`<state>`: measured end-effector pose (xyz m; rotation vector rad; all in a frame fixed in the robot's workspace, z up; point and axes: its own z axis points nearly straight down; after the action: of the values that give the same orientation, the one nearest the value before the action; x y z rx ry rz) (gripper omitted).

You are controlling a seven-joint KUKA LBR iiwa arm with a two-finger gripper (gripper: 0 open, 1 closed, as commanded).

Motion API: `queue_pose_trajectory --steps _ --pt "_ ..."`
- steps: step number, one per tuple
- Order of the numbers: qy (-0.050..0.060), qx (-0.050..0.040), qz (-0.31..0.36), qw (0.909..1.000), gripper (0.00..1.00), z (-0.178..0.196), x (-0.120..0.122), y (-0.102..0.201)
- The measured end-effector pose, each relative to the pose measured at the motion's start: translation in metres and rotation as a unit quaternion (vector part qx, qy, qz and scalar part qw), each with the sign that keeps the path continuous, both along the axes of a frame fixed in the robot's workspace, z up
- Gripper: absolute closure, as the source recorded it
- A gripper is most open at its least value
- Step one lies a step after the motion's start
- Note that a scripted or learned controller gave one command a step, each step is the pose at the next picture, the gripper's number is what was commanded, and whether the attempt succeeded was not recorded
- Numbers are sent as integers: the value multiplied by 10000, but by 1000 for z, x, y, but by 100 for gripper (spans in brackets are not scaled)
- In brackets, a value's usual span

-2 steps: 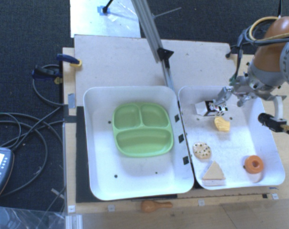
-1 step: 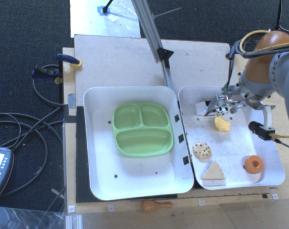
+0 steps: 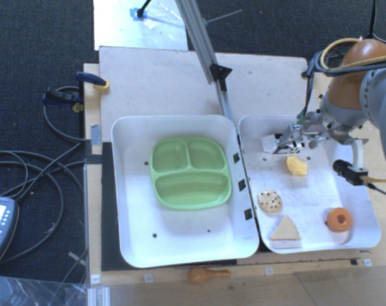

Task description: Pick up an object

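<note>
2 bins: left bin (image 3: 126, 190) and right bin (image 3: 365, 225) are set side by side on the bench.
Left bin: a green divided plate (image 3: 190, 173) is laid at its centre.
Right bin: a yellow piece (image 3: 297, 166), a cookie (image 3: 270, 201), a sandwich wedge (image 3: 286, 230) and an orange ring (image 3: 339, 219) are scattered.
Gripper (image 3: 288, 144): seen near the right bin's far edge, just beside the yellow piece; nothing is seen between its fingers; opening cannot be told.

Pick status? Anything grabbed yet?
Nothing lifted yet. The end effector is low in the right bin, just beside the yellow piece; grip state unclear. Cookie, sandwich wedge and orange donut lie on the bin floor. Grasp and lift remain.
</note>
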<state>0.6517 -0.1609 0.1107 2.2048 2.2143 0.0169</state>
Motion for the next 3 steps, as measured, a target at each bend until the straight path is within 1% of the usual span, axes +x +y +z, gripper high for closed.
queue_pose_trajectory --steps 1,2,3 --pt "-22 -1 14 10000 100 11 1 0" --pt "58 12 20 10000 100 63 12 5" --pt "53 14 23 10000 100 116 12 15"
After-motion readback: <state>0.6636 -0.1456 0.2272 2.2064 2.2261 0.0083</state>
